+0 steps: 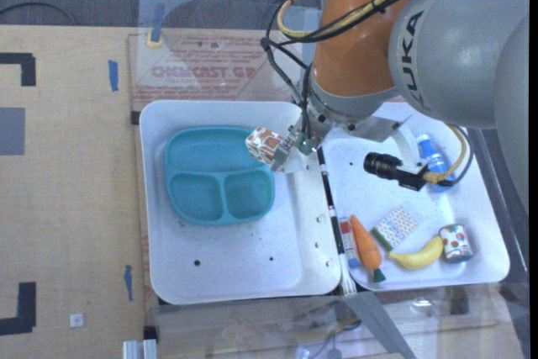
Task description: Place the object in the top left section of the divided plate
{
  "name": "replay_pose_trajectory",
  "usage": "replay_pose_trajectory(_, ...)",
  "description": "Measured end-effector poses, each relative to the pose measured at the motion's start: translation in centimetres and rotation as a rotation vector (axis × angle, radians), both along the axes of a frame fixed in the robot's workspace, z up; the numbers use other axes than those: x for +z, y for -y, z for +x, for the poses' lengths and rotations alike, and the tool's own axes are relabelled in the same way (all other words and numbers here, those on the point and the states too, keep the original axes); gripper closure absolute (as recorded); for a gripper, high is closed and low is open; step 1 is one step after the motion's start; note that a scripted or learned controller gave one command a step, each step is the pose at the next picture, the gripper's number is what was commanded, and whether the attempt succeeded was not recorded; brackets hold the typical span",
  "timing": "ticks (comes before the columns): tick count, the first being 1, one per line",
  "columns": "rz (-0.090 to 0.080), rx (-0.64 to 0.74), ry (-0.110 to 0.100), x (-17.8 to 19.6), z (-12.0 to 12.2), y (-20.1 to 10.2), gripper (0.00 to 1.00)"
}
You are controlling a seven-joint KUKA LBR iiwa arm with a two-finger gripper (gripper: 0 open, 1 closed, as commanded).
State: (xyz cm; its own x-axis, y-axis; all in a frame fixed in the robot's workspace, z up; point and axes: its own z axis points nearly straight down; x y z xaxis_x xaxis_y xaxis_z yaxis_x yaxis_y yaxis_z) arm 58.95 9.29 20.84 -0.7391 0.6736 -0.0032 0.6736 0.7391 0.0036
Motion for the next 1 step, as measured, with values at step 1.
replay_pose_trajectory(1,0.000,0.000,0.000,1.71,0.24,-5.93,1.00)
